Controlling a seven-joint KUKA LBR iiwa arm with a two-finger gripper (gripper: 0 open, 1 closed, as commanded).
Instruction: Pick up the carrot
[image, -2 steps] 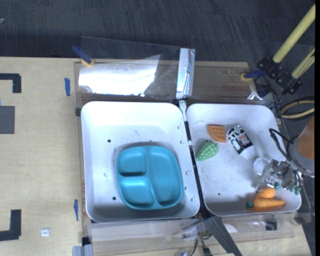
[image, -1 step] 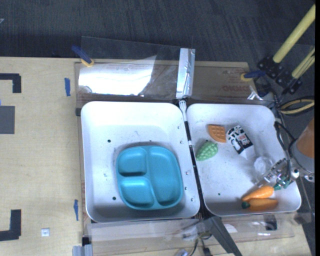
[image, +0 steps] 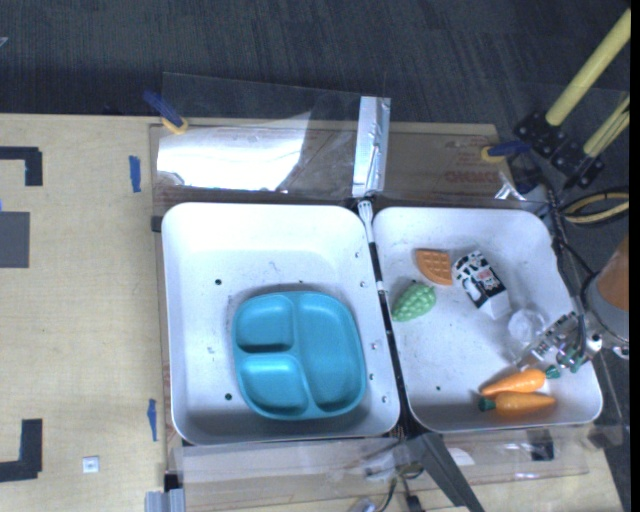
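Observation:
Two orange carrots lie close together at the front right of the right bin (image: 440, 400). The upper carrot (image: 515, 381) slants with its green top toward the right wall. Just below it, the lower carrot (image: 522, 403) rests level, green end pointing left. My gripper (image: 557, 346) hangs low over the bin's right side, just above and to the right of the upper carrot's green end. The grey arm comes in at the right edge, and nothing visibly sits in the gripper.
The right bin also holds an orange waffle piece (image: 435, 265), a green bumpy toy (image: 413, 301), a black-and-white carton (image: 478, 278) and a clear plastic piece (image: 522, 325). A blue divided plate (image: 298, 352) sits in the left bin (image: 200, 250). Cables and yellow rods stand at the back right.

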